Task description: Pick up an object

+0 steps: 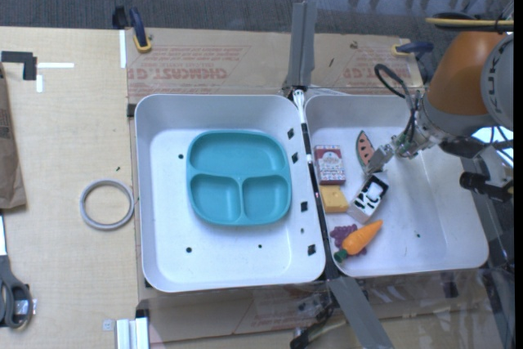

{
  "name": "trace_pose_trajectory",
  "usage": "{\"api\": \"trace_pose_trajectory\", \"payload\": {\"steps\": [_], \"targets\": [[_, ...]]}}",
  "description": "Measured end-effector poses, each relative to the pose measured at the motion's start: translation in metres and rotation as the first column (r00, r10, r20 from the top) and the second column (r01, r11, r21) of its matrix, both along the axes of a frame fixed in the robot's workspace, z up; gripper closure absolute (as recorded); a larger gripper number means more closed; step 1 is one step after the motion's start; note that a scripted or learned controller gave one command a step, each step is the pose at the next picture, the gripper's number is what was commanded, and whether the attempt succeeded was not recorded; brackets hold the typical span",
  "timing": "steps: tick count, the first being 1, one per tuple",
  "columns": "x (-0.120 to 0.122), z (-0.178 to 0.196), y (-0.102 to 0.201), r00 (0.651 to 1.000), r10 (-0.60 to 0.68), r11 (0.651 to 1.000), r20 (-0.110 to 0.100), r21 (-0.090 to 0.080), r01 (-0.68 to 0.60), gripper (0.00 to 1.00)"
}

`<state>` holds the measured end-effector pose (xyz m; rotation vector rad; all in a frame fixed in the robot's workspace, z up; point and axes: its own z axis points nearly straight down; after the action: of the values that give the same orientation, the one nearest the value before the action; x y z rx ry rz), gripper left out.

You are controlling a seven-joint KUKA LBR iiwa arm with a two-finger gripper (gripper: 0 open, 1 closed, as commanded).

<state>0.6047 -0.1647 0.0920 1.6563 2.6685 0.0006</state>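
The grey arm reaches in over the right bin point(458, 249), wrist angled down-left. Its gripper point(377, 163) hovers beside the watermelon slice point(363, 148), above the black-and-white box point(369, 196); its state is unclear.

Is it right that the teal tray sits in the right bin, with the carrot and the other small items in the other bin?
Not quite. The camera view shows the teal tray in the left bin, not the right. The carrot and the other small items do lie in the other bin, the right one.
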Motion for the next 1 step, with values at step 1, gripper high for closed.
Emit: {"api": "trace_pose_trajectory", "payload": {"steps": [1], "targets": [[0.0334,0.0004,0.0185,0.974,-0.225,0.974,0.001,-0.001,0.225,0.00]]}}
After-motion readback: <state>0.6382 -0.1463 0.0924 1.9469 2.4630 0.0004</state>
